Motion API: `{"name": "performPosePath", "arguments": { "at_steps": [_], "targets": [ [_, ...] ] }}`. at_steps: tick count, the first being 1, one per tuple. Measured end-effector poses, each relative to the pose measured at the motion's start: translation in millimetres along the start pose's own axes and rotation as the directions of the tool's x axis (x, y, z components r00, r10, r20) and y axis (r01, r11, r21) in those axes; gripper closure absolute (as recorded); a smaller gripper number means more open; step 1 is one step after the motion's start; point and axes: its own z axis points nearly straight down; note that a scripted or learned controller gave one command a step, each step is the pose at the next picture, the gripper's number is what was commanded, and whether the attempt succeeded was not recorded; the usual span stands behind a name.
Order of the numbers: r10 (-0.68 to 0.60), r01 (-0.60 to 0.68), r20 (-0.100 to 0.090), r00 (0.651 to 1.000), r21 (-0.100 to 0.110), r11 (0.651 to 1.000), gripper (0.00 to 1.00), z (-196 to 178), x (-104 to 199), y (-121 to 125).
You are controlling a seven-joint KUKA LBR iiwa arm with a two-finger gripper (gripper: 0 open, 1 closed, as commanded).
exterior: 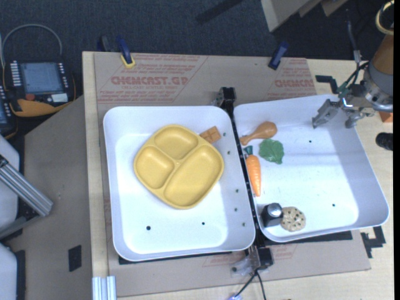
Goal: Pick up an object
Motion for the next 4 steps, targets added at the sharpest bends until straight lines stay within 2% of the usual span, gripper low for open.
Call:
{"name": "performPosePath", "arguments": {
  "at_steps": [1,2,3,4],
  "targets": [
    [-0.001,0.001,-0.002,1.0,0.005,1.0,0.0,43,5,-3],
    [-0.007,0.007,-0.004,1.0,-0.014,1.0,0.0,82,9,3],
    [-0.006,0.006,-0.003,1.0,-0.013,1.0,0.0,95,13,10],
    [-0.007,0.007,0.003,1.0,-0.026,1.0,1.0,80,11,13]
  ]
}}
